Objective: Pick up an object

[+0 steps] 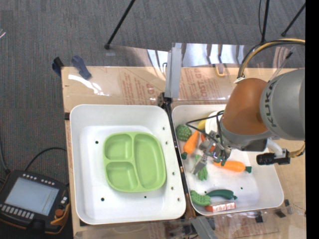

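My gripper (209,158) hangs low in the right bin (269,193), below the orange wrist band, and it is open. One orange carrot (191,142) lies just left of the fingers. A second carrot (233,166) lies just right of them. A small green toy (202,174) sits right under the left fingertip (199,164). I see nothing held between the fingers.
A green bumpy toy (183,132) and a yellow piece (202,125) lie at the right bin's back left. A green pickle (200,198), a green pod (222,193) and a red-white packet (220,208) lie near its front. The left bin (84,133) holds a green divided plate (134,162).
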### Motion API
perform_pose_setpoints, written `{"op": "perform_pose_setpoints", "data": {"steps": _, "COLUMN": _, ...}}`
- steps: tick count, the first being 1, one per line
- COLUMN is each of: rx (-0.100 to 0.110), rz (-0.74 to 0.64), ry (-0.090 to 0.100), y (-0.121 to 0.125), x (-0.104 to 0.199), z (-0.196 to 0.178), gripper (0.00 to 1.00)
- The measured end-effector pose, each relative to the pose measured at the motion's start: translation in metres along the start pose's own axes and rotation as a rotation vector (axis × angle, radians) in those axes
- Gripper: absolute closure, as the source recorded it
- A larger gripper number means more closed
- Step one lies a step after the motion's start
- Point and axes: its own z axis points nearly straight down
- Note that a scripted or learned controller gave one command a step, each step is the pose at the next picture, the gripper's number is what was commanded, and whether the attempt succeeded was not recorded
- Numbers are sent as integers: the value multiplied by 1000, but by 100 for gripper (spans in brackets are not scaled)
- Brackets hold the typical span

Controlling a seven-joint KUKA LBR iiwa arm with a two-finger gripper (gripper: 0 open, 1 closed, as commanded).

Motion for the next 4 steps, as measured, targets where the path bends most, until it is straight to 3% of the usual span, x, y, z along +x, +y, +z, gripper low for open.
{"op": "perform_pose_setpoints", "data": {"steps": 1, "rx": -1, "rz": 45, "ry": -2, "y": 6, "x": -9, "z": 0, "gripper": 0}}
{"op": "perform_pose_setpoints", "data": {"steps": 2, "rx": 0, "rz": -75, "ry": 0, "y": -1, "x": 6, "z": 0, "gripper": 0}}
{"op": "perform_pose_setpoints", "data": {"steps": 3, "rx": -1, "rz": -185, "ry": -3, "y": 13, "x": -13, "z": -1, "gripper": 0}}
{"op": "perform_pose_setpoints", "data": {"steps": 4, "rx": -2, "rz": -26, "ry": -4, "y": 13, "x": -25, "z": -1, "gripper": 0}}
